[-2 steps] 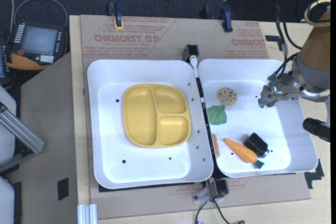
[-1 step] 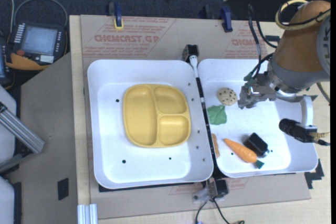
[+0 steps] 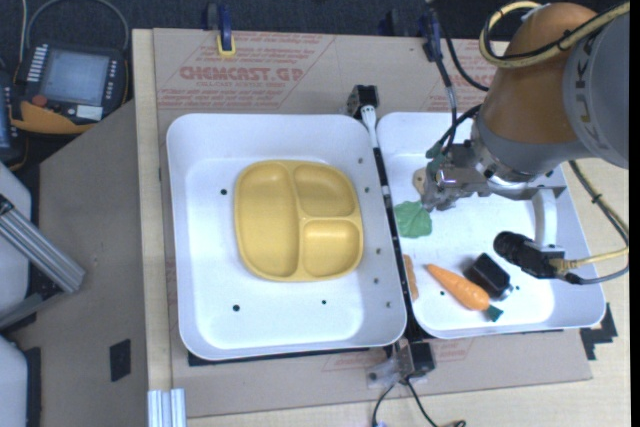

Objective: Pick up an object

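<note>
At the centre-right of the frame, our end effector (image 3: 437, 193) hangs over the right white bin (image 3: 570, 315), its grip state something we cannot tell, with the small crumpled green soft object (image 3: 413, 219) lying just below-left of it.
</note>
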`<state>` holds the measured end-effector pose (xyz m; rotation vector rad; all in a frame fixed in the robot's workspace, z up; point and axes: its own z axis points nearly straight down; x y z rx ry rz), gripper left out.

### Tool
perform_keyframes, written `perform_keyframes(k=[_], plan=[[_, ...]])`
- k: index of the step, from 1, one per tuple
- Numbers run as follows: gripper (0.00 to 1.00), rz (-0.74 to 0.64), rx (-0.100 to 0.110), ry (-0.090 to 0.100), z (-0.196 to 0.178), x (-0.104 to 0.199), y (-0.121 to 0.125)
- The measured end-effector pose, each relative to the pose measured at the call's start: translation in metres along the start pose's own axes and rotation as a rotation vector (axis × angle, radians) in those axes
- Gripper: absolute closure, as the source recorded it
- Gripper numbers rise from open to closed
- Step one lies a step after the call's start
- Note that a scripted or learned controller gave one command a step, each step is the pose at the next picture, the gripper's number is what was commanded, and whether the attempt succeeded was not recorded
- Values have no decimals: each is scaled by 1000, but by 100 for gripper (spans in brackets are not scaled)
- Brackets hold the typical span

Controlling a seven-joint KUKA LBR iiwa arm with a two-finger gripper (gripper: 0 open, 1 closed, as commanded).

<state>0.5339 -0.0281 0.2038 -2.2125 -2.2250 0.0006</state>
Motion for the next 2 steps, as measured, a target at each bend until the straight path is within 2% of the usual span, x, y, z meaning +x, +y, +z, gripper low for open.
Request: perform_keyframes(k=[1, 2], plan=[[100, -1, -4, -1, -4, 61, 3], [100, 0, -5, -1, -9, 107, 12]])
